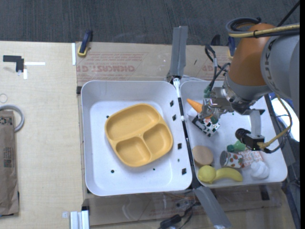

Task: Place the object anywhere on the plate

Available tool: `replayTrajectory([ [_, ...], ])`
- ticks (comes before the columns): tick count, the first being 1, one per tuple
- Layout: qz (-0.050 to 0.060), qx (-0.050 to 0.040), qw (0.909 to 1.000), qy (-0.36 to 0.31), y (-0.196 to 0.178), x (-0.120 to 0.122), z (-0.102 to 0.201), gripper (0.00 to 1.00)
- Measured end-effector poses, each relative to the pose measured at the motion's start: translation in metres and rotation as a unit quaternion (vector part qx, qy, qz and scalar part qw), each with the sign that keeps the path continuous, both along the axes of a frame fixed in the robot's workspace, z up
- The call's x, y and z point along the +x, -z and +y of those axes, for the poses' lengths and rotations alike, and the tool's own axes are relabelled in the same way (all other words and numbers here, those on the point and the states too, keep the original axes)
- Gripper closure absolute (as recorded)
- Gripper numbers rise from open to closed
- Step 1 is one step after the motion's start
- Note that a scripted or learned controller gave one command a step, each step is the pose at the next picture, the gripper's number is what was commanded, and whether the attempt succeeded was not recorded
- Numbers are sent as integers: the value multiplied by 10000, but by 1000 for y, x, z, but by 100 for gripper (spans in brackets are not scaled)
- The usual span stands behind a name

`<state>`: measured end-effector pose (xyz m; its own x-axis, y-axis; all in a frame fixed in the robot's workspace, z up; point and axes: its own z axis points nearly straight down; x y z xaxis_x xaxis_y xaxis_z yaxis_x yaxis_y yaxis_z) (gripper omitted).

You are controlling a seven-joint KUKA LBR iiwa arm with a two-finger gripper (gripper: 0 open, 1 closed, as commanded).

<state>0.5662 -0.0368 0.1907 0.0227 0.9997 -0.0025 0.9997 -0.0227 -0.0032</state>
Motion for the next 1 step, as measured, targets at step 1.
replayTrajectory([
  [1,2,7,9980,-635,0,2,62,100],
])
